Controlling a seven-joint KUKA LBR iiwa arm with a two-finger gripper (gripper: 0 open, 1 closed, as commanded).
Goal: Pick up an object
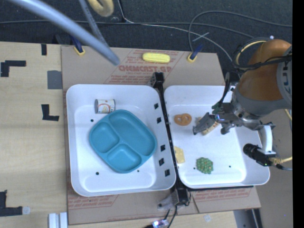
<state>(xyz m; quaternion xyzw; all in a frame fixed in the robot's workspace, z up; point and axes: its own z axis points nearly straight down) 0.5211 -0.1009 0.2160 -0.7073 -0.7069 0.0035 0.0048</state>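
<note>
my pincer is dark and blurred, low over the right bin; i cannot tell how it is set, nor whether the pale scrap at its tip is between its ends. my arm comes in from the right, orange band uppermost, its far side cut off by the frame. the pretzel lies just beside my tip, the green cluster nearer the front wall, a yellow piece by the divider. in the left bin sit a blue tray and a small can.
</note>
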